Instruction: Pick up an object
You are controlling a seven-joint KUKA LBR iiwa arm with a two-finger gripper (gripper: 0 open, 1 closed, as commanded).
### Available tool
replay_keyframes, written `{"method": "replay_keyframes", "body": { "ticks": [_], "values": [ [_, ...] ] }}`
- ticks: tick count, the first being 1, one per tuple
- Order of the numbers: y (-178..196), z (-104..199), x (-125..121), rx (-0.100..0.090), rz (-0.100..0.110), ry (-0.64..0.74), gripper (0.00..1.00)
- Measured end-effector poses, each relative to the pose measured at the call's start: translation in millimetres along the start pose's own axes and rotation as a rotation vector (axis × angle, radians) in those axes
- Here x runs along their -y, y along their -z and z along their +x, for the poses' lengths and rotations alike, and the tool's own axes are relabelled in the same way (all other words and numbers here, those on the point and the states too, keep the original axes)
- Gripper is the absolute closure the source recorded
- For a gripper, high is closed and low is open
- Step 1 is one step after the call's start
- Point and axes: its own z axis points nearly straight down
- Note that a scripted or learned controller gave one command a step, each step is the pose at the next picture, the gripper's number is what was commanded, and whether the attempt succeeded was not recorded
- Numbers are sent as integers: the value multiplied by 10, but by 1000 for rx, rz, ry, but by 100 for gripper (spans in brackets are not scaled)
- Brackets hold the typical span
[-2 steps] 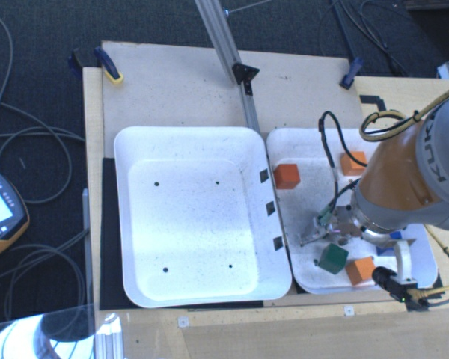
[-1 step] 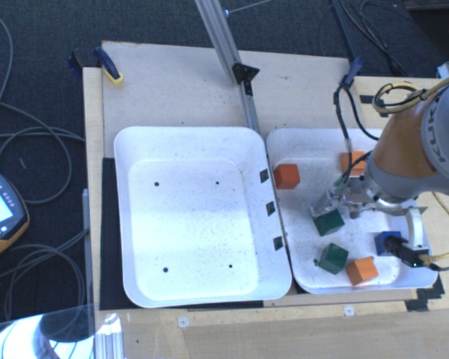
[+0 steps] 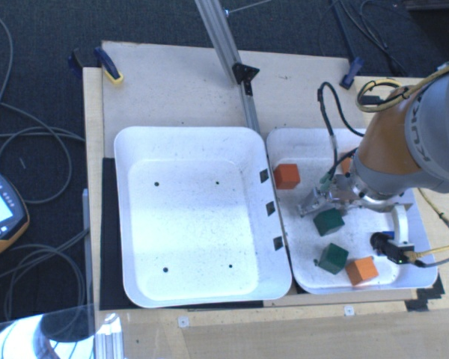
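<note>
In the right bin (image 3: 305, 146) lie several blocks. An orange block (image 3: 286, 176) sits toward its left side. A dark green block (image 3: 329, 221) lies near the middle, and a second green block (image 3: 334, 258) rests closer to the front beside another orange block (image 3: 361, 270). My gripper (image 3: 319, 201) hangs low over the right bin, just above and to the left of the middle green block, between it and the orange block at left. The grey arm with its orange band covers the bin's right part.
The left bin (image 3: 135, 148) stands beside the right one, with black clips along the shared wall. A slanted metal pole (image 3: 223, 40) rises from the bench behind the bins. Cables trail by the arm and over the floor at left.
</note>
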Motion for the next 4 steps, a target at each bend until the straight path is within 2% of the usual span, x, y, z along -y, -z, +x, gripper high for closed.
{"method": "replay_keyframes", "body": {
  "ticks": [1,2,3,4],
  "values": [
    [4,187,-436,1,-4,1,0],
    [-7,-632,-950,-9,17,-8,0],
    [0,-1061,411,0,7,-9,0],
    [113,-1036,368,0,-1,-4,100]
  ]
}}
